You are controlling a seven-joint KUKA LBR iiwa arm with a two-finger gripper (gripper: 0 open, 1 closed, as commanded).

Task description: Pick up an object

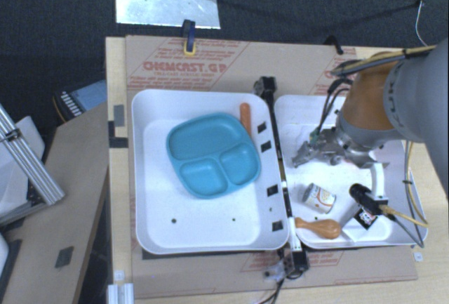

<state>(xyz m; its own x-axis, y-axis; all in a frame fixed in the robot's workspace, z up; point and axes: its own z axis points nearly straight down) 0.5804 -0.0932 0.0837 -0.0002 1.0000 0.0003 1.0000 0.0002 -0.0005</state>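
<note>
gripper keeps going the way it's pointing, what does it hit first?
The gripper points toward the picture's left and a little down, low in the right bin. Bare bin floor lies just ahead; beyond it the first obstacle is probably the divider between the bins. Depth is unclear.

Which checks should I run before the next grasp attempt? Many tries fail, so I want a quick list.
1. End effector sits over the right bin: ok.
2. Object held between fingers: cannot tell.
3. Small can lies apart from the end effector, unobstructed: ok.
4. Wooden spoon lies against the bin's near wall, awkward to grasp: not ok.
5. Blue divided plate stays in the left bin: ok.
</note>
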